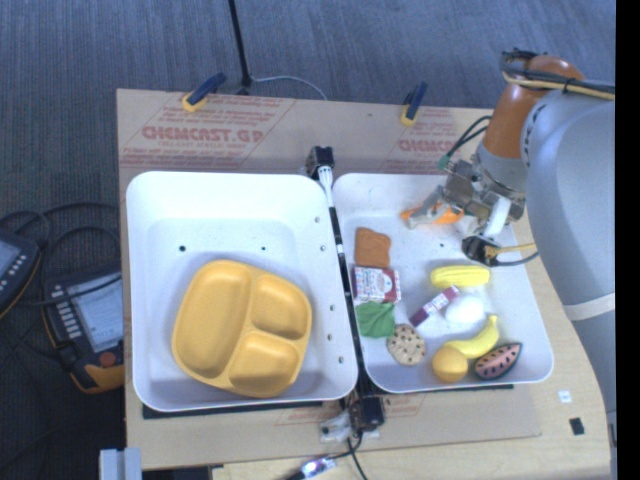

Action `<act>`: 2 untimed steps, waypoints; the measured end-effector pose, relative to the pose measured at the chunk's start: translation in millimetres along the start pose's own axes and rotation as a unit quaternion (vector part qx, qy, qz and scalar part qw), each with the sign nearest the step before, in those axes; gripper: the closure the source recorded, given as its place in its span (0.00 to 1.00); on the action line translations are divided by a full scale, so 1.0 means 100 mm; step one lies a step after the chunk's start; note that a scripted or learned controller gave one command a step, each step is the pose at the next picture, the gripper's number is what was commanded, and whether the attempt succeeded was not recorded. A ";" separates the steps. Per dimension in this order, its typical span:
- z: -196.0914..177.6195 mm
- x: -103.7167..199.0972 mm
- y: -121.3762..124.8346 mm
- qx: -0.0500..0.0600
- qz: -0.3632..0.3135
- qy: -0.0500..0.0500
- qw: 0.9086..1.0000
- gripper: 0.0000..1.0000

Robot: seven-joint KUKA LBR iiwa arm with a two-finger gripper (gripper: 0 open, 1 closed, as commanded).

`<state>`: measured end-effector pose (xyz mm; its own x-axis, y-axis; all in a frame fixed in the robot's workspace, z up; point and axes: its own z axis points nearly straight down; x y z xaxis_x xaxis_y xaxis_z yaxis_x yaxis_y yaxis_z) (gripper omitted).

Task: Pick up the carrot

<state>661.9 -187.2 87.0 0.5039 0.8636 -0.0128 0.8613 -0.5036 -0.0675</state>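
Seen from the overhead camera: carrot (422, 213) lying flat in the far part of the right bin (392, 190), long axis running roughly left to right, well apart from the crowd of food nearer the front. Gripper (447, 205) down low at the carrot's right end, touching or almost touching it. Cannot tell whether it is open or closed, nor whether the carrot sits inside it; too small and cluttered there to judge. Arm (570, 198) reaching in from the right, with cables trailing just beside the wrist.

Probably the grasping step, not yet the lift. To do it well:

- Centre over the carrot's middle rather than its right end, so as not to pinch a tapered tip and squirt it out.
- Close across the narrow width, at right angles to the long axis.
- Go low enough to catch the widest part, but stop short of scraping the bin floor.
- Lift straight up and slowly, away from the bin's far wall.
- Mind the brown cracker (372, 246) to the left and the yellow corn (460, 276) toward the front: both near, neither touching the carrot.

Left bin (200, 213) with its yellow tray (240, 328): no part in this step.
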 end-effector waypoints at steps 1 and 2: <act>-0.12 0.00 0.03 -0.013 0.002 -0.002 1.000 1.00; -0.01 -0.30 -0.42 -0.042 -0.117 0.003 0.992 1.00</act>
<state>610.9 -192.5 91.6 0.2891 0.9573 -0.0009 0.9572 -0.2891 0.0164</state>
